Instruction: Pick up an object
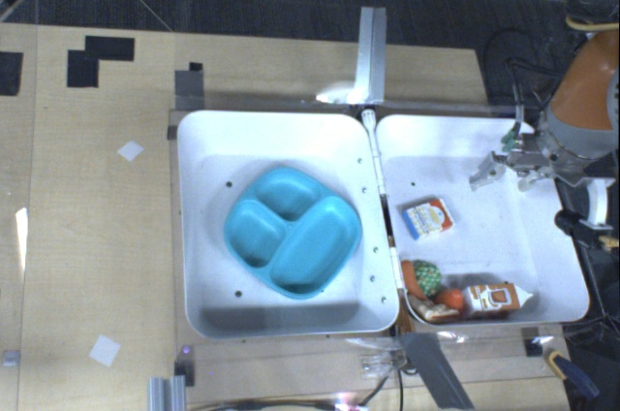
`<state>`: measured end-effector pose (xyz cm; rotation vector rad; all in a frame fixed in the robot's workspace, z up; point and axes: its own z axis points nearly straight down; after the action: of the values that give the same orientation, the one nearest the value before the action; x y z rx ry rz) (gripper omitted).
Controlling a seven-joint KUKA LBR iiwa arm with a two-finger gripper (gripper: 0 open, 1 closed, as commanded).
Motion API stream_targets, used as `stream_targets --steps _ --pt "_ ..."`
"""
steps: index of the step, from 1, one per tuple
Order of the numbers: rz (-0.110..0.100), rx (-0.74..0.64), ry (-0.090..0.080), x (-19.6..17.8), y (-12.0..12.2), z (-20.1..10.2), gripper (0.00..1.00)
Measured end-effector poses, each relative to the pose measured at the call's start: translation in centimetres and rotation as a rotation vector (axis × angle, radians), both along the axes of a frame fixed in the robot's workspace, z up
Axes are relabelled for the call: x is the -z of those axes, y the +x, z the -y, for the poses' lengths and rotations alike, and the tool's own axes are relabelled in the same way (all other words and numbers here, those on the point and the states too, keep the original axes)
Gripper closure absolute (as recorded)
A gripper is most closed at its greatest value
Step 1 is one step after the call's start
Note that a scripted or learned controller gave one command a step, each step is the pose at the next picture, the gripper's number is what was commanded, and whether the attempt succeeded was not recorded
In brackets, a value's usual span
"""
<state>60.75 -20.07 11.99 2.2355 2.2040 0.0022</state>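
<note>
Objects for picking lie in the right bin (pixel 455 147): a small carton (pixel 427 218) with a blue and white face near the middle, and along the near edge an orange juice carton (pixel 491 299) on its side beside a cluster of toy vegetables (pixel 426 283). The gripper (pixel 506 174) hangs over the bin's far right part, well apart from all 3; its 2 fingers are spread and hold nothing. Behind it the arm (pixel 586 104) shows its orange band. The left bin (pixel 203 157) holds a blue divided plate (pixel 293 231) with 3 compartments, lying flat.
</note>
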Motion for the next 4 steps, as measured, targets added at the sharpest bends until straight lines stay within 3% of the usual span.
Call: stream_targets --steps 1,2,3,4 --pt "0.002 -0.032 0.001 -2.9 -5.6 -9.0 0.0" --pt "0.025 -0.126 -0.003 2.4 -7.5 -10.9 0.0" --pt "0.032 -0.322 -0.009 2.4 -11.0 -10.6 0.0" --pt "0.004 -0.746 -0.004 0.6 -5.4 -4.8 0.0"
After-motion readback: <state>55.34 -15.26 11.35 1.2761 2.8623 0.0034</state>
